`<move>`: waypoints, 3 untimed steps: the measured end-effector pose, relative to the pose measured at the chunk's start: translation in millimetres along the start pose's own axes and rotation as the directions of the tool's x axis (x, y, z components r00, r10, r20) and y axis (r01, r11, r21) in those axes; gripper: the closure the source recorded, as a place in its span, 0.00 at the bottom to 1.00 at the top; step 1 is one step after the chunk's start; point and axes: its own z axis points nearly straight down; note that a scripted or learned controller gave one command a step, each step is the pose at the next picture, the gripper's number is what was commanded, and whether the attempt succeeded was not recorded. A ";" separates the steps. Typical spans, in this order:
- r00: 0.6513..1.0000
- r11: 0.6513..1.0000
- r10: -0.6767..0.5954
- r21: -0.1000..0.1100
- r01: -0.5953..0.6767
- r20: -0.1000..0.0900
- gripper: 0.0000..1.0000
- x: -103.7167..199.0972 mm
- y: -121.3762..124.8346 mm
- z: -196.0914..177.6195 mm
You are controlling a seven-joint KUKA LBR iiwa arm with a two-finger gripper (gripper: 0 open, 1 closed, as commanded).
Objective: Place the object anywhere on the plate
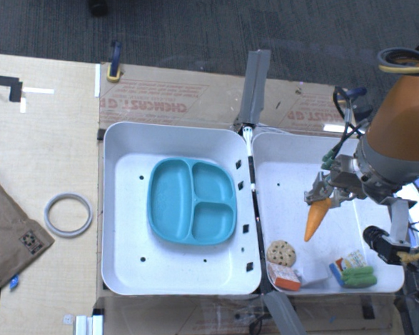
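A teal plate [192, 200] with three compartments lies in the left white bin [120, 214]. Over the right bin [281, 168] my gripper [326, 196] hangs from the grey arm with its fingers shut on the thick end of an orange carrot [315, 218]. The carrot points down and to the left, its tip above the bin floor. The gripper is well right of the plate, past the divider between the bins.
In the right bin's front lie a cookie [281, 252], a red and white packet [285, 277] and a green and white item [354, 273]. A tape ring [68, 213] and a cardboard box [0, 238] sit on the bench to the left.
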 end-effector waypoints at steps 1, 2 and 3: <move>0.988 0.988 -0.156 0.002 0.156 -0.001 1.00 56.9 12.3 22.8; 0.935 0.935 -0.355 -0.001 0.355 0.000 1.00 126.4 59.1 55.9; 0.935 0.935 -0.355 -0.001 0.355 0.000 0.00 126.3 59.3 55.6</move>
